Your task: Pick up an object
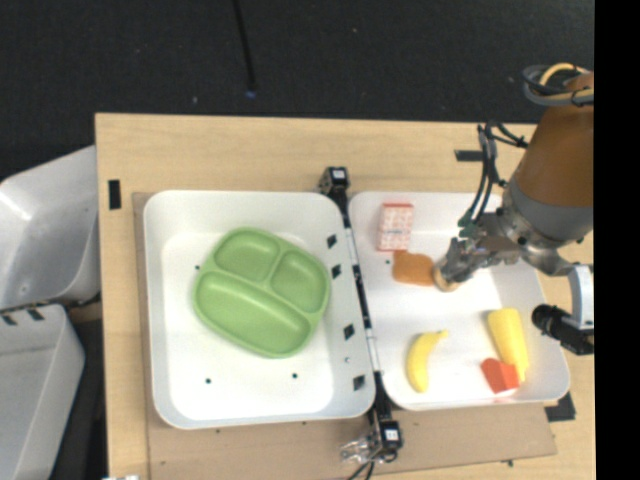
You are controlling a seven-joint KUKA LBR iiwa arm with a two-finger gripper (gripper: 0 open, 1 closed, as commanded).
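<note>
Camera view has the pincer (452, 273) low in the right bin (440, 396), touching an orange-brown bread-like piece (412, 267) just left; whether it is clamped cannot be told.

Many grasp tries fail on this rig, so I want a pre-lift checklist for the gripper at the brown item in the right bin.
1. Gripper down at the flat brown bread-like piece: ok.
2. Piece seen between the fingers: cannot tell.
3. Pink-and-white packet apart from the brown piece: ok.
4. Yellow banana and yellow-and-red corn-shaped toy away from the lift path: ok.
5. Green divided plate lies in the left white bin, out of the way: ok.
</note>
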